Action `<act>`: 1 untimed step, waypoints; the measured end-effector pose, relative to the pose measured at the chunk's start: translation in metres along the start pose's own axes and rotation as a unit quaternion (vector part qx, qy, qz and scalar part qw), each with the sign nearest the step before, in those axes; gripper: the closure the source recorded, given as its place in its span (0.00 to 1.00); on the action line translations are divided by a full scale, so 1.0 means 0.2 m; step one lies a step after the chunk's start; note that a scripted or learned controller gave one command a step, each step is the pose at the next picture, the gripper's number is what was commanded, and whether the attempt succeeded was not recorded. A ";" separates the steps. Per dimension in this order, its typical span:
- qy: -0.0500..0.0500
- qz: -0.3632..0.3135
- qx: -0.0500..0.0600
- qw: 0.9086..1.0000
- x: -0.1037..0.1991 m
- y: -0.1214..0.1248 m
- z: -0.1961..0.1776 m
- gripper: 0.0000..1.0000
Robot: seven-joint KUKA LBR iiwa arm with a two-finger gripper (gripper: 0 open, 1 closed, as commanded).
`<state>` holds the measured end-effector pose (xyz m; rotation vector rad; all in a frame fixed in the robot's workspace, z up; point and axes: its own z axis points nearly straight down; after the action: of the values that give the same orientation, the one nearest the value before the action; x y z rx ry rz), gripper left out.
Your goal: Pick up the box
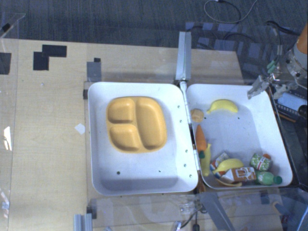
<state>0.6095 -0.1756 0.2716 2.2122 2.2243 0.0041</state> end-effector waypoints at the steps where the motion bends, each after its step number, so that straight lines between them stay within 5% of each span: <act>1: 0.000 -0.042 0.001 0.999 -0.08 -0.17 0.70 0.00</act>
<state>0.5769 -0.1911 0.1316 2.1180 2.3164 0.0025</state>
